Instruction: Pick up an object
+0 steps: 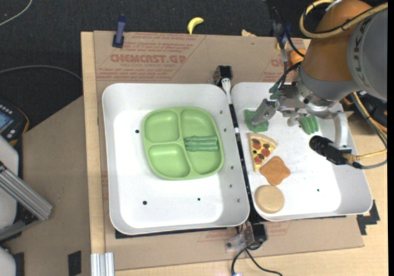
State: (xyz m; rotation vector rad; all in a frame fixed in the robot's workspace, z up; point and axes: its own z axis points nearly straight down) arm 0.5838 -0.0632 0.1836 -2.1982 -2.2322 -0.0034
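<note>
Pizza slice point(261, 148) lies flat in right bin point(345, 201), triangular, red toppings, beside the divider. Gripper point(283, 116) sits over the bin's upper end, fingers spread wide, nothing between them; green pieces point(257, 119) near both tips. Cookie point(274, 170) and bun point(269, 199) below pizza. Green plate point(182, 143) in left bin point(123, 164).

Arm point(345, 40) cut off at frame's right edge; beneath its wrist, gripper point(289, 111) fingers hidden; nearby green pieces point(257, 119) perhaps partly covered.
</note>
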